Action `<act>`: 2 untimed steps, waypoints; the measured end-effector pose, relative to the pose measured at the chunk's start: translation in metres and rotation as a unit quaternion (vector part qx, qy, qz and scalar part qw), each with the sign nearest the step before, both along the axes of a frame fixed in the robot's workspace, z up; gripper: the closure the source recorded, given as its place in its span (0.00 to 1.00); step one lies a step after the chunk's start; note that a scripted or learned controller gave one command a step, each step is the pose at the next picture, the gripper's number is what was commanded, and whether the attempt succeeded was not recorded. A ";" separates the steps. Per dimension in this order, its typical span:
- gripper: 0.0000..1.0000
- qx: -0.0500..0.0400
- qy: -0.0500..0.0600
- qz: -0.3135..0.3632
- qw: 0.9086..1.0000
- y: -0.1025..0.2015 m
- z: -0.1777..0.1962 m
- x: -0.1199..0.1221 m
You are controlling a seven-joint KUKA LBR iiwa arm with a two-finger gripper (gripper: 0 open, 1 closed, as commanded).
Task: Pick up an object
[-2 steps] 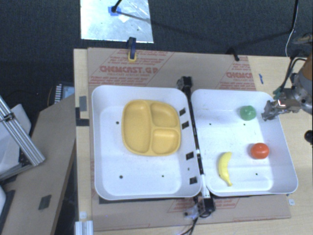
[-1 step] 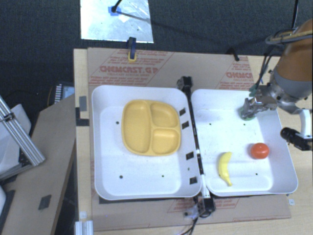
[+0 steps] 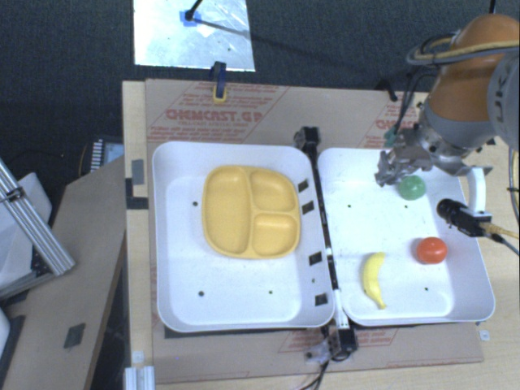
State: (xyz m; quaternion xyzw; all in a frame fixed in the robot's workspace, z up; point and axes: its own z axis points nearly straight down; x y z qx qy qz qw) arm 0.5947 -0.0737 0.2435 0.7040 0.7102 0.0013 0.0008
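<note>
In the right bin (image 3: 357, 242) lie a green ball-like fruit (image 3: 413, 188) near the back, an orange-red fruit (image 3: 431, 250) toward the right side, and a yellow banana (image 3: 373, 279) near the front. My gripper (image 3: 393, 171) hangs over the back of this bin, just left of the green fruit and touching or nearly touching it. I see nothing between its fingers.
The left bin (image 3: 183, 283) holds a yellow divided plate (image 3: 250, 211). A black clamp strip (image 3: 318, 218) runs between the two bins. A black tool piece (image 3: 459, 215) juts in over the right bin's right wall. Cardboard lies under both bins.
</note>
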 end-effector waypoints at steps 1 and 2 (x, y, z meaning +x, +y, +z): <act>1.00 0.000 0.000 0.000 1.000 0.050 0.006 0.017; 1.00 0.000 0.000 0.000 1.000 0.109 0.009 0.028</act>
